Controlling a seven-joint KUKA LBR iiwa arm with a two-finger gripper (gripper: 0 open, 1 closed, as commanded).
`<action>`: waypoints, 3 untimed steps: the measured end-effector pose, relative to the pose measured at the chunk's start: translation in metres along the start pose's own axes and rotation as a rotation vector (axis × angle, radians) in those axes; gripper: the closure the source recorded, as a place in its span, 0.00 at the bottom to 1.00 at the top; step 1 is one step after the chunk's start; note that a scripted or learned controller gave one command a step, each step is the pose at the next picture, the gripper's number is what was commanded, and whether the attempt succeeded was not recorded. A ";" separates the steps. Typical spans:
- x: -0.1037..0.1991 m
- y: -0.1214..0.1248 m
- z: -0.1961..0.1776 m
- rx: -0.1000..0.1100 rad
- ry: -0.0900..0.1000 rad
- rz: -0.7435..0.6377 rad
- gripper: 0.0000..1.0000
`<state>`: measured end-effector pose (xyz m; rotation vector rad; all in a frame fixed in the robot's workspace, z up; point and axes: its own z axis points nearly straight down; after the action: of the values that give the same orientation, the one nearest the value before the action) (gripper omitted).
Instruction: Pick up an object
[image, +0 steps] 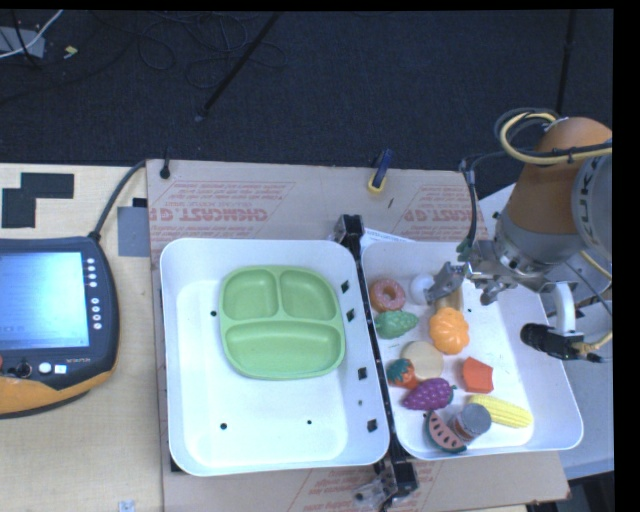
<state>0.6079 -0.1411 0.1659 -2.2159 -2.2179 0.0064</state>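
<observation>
At far left a teach pendant (45, 315) rests on the bench. The left bin (190, 400) holds a green divided plate (282, 322) near its centre. The right bin (545, 395) holds the candidate objects, clustered along its left half: a doughnut (387, 294), a green leafy piece (396, 323), an orange pumpkin (450, 330), a pale round piece (422, 358), a bunch of purple grapes (428, 393), an orange-red block (478, 376), a watermelon slice (445, 432) and a corn cob (503, 411) whose long axis runs left to right with a slight downward slant. The gripper (447, 283) sits above the upper part of this bin, with the arm (550, 200) entering from the right. Its opening cannot be determined here, and no object is visibly between its fingers. The nearest object is judged to be the pumpkin, lying just below the gripper in the view; the doughnut lies to its left.
</observation>
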 end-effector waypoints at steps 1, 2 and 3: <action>0.006 0.003 0.061 -0.007 -0.004 -0.002 0.00; 0.006 0.005 0.076 -0.011 -0.007 -0.001 0.00; 0.004 0.007 0.063 -0.016 -0.008 0.003 1.00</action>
<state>0.6140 -0.1369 0.1032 -2.2309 -2.2267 -0.0017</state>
